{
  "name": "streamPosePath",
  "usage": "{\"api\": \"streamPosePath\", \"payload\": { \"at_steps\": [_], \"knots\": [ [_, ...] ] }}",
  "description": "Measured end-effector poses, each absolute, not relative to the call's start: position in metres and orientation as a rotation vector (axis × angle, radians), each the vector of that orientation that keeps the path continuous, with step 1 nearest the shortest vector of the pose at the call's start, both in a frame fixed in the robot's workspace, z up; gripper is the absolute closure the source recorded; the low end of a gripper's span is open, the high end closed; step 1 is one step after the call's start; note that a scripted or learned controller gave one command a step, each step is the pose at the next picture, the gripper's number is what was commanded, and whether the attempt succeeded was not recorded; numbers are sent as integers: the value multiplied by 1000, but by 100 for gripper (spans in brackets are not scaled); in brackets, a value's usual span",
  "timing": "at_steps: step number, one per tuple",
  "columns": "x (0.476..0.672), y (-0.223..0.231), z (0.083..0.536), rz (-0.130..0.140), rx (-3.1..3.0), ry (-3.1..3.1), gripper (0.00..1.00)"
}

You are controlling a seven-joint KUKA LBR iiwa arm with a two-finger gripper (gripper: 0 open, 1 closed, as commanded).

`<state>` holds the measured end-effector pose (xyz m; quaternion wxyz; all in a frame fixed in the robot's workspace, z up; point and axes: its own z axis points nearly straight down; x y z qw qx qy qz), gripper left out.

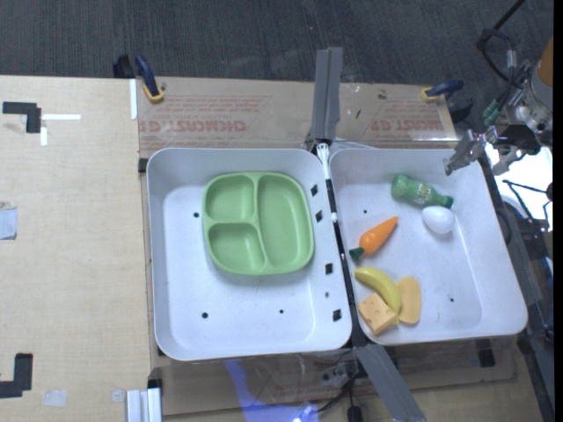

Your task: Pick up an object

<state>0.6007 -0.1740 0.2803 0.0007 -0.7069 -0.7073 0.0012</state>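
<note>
Nearest the camera, the front of the right bin [501, 319] holds a cluster: a wedge of yellow cheese [377, 313], a curved banana [379, 286] touching it, and a flat, pale orange chip-like piece [410, 300] just beside both. All look like smooth moulded plastic toys. Packed this tightly, they invite a bad grasp: fingers coming down on the banana could catch the cheese as well, or push the pile apart without gripping anything.

Further back lies a small carrot [376, 236], tapered, with a green top, alone on the bare white floor. Beyond it a glossy white egg [437, 220] touches a green bottle [420, 191] lying on its side. Both are round and slick, so they would likely roll or squirt out of a pinch.

In the left bin [167, 262] sits a light green divided plate [259, 223], shallow and broad, probably hard to grip except at the rim.

Farthest off, the gripper [471, 152] hangs above the right bin's back right corner, well apart from every object and holding nothing. Whether its fingers are parted I cannot tell.
</note>
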Motion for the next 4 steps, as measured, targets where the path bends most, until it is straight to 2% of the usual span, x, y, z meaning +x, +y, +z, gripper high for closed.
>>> {"api": "streamPosePath", "payload": {
  "at_steps": [1,2,3,4],
  "knots": [
    [606,-170,332,3,-2191,-2252,0],
    [586,-153,233,3,-2046,-2382,0],
    [581,-112,151,2,-1943,-2467,0],
    [581,-109,206,1,-1798,-2578,0]
  ]
}}
